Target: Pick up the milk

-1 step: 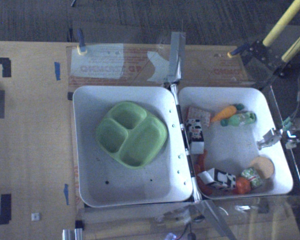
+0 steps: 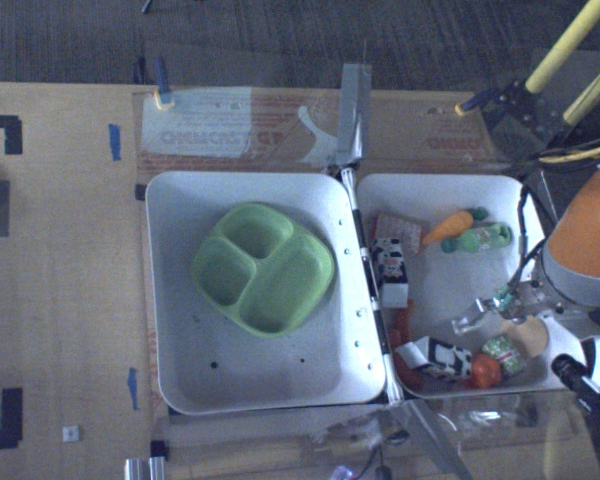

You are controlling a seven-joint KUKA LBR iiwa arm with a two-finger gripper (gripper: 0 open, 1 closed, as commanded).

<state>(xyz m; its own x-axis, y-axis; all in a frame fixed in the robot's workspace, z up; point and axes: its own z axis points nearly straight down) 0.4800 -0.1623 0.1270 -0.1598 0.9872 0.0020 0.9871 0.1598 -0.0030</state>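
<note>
A small milk carton (image 2: pixel 390 268) with black-and-white cow patches lies along the left wall of the right bin (image 2: pixel 435 190). A second cow-patterned pack (image 2: pixel 442 356) lies near that bin's front edge. My gripper (image 2: pixel 492 308) hangs over the right part of the right bin, to the right of the milk carton and apart from it, above the front items. Nothing shows between it and the carton. The orange-banded wrist (image 2: pixel 588 233) covers the bin's right edge.
The left bin (image 2: pixel 175 268) holds a green divided plate (image 2: pixel 264 268). In the right bin lie a carrot (image 2: pixel 448 226), a green bottle (image 2: pixel 485 236), a brown packet (image 2: pixel 398 231), a red tomato (image 2: pixel 485 371) and a red item (image 2: pixel 402 330).
</note>
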